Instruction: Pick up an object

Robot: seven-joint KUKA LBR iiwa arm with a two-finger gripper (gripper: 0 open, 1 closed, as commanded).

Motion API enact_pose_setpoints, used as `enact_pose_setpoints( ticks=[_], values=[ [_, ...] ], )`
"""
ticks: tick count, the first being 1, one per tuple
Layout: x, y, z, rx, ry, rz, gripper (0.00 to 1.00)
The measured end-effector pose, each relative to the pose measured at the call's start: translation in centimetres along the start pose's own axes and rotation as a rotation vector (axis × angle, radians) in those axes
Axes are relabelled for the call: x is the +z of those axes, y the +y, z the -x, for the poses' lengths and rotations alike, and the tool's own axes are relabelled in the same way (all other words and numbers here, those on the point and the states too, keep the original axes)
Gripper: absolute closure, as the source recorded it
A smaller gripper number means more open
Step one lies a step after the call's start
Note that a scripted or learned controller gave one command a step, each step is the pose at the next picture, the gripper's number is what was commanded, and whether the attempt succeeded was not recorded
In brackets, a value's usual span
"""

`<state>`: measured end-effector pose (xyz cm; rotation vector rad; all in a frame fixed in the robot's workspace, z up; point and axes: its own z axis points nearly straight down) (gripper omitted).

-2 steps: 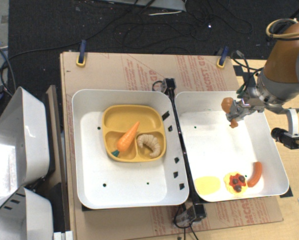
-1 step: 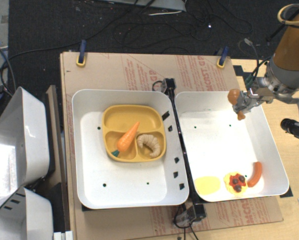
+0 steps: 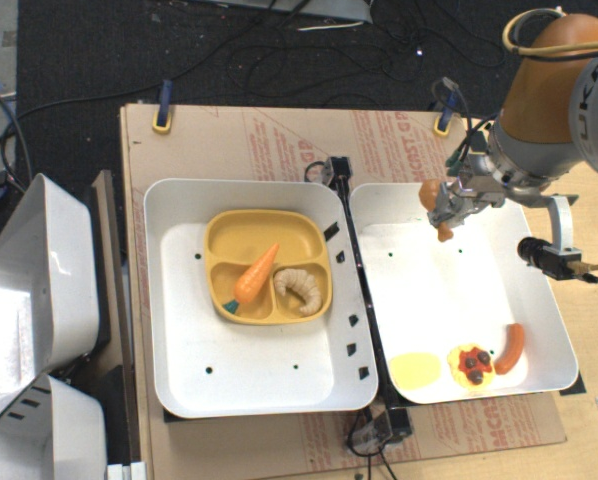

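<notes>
Hovering my pincer (image 3: 445, 216) over the right bin (image 3: 539, 298), gripping an orange piece (image 3: 432, 194); worktop (image 3: 379, 133) print unreadable from here.

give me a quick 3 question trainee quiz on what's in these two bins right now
1. True or false: the carrot lies in the yellow divided plate in the left bin.
2. Which item lies nearest the right bin's front right corner? A) sausage B) yellow disc C) pizza piece
3. Fill in: the gripper hangs over the right bin's ____ edge.

Key
1. True. It lies slantwise across the plate, beside the pale shrimp.
2. A. The sausage sits furthest right; the pizza piece and yellow disc lie to its left.
3. Far. An orange-brown thing shows at the gripper, but whether it is held cannot be told.
</notes>
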<state>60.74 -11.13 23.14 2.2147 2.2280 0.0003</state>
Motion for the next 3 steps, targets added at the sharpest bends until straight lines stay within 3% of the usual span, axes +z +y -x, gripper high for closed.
enact_pose_setpoints(
  ticks=[3],
  values=[
    [-1.2,4.2,-17.8,-0.003,0.002,0.003,1.00]
  ],
)
